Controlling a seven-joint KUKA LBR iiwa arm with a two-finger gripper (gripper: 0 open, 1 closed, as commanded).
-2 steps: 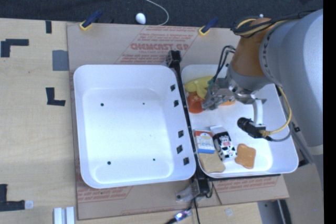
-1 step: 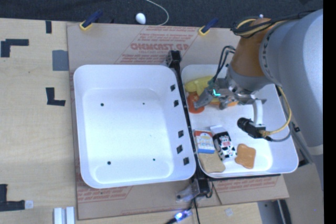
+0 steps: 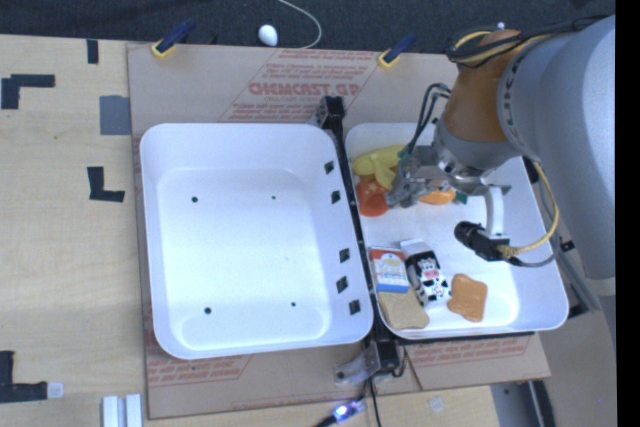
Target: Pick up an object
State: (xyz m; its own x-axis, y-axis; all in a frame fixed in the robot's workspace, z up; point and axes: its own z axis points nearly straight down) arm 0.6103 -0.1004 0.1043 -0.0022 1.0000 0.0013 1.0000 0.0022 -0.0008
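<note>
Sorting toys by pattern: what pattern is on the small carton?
Black-and-white cow patches on the small carton, camera view.

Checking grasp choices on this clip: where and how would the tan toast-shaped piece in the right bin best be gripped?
The toast piece lies flat near the right bin's front rim, apart from the cow-patterned carton to its left. Probably best to come straight down from above and pinch across its two opposite flat edges, since it looks thin and there is bare floor around it for the fingers.
</note>
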